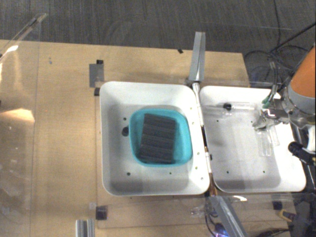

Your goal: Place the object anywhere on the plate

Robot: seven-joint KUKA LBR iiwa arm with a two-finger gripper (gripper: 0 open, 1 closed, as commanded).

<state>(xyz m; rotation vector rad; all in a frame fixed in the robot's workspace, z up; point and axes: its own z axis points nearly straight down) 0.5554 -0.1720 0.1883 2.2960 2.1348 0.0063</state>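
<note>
Pincer [265, 125] over right bin [222, 181]; dark block [158, 137] well apart, on plate [183, 144].

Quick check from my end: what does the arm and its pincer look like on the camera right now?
At the view's right edge, the arm shows an orange band above grey housing. Below it, the pincer has pale, translucent-looking fingers over the right bin, with a small green part and thin cables beside the wrist. Black cabling trails behind on the floor.

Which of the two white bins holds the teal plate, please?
The left bin holds it: the teal plate lies in its middle with a dark ridged block on top. The right bin sits under the arm's tool.
</note>
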